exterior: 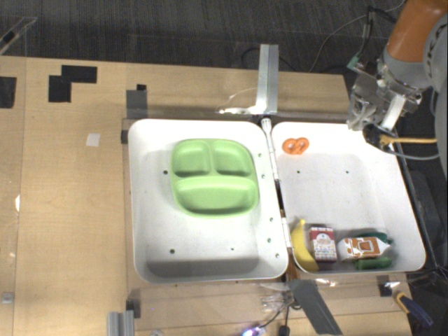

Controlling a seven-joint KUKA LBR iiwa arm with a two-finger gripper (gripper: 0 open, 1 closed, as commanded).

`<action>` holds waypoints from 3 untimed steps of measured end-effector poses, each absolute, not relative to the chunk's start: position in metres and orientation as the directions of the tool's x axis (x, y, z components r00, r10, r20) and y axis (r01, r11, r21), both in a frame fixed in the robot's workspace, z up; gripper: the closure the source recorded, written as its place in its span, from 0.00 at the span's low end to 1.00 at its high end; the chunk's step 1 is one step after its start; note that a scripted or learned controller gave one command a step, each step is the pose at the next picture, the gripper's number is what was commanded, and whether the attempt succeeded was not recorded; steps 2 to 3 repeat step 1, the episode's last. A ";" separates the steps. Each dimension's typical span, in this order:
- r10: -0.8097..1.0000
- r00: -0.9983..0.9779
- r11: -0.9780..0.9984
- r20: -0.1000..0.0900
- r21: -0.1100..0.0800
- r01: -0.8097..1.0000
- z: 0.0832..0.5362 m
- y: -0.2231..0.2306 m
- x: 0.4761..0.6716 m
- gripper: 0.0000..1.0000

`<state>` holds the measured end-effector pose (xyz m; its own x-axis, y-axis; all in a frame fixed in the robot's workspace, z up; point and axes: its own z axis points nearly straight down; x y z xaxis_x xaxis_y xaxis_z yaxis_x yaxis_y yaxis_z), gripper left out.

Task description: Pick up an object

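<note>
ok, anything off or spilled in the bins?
Nothing spilled. The green tray sits flat in the left bin; the pretzel lies alone, far from the banana and cartons crowded at the right bin's near edge.

The arm (420, 30) enters from the upper right of the camera view, with its orange band uppermost and the grey wrist section below it. The wrist angles downward and to the left. The gripper (360, 114) hangs at the end of the wrist, raised and pointing down. Cables run alongside the wrist housing.
</note>
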<state>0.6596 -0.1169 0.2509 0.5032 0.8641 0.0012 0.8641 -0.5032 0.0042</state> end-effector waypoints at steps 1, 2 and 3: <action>0.976 0.217 -0.217 0.001 0.004 0.976 0.259 -0.072 0.598 1.00; 0.976 0.217 -0.217 0.001 0.004 0.976 0.259 -0.072 0.598 1.00; 0.976 0.217 -0.217 0.001 0.004 0.976 0.259 -0.072 0.598 1.00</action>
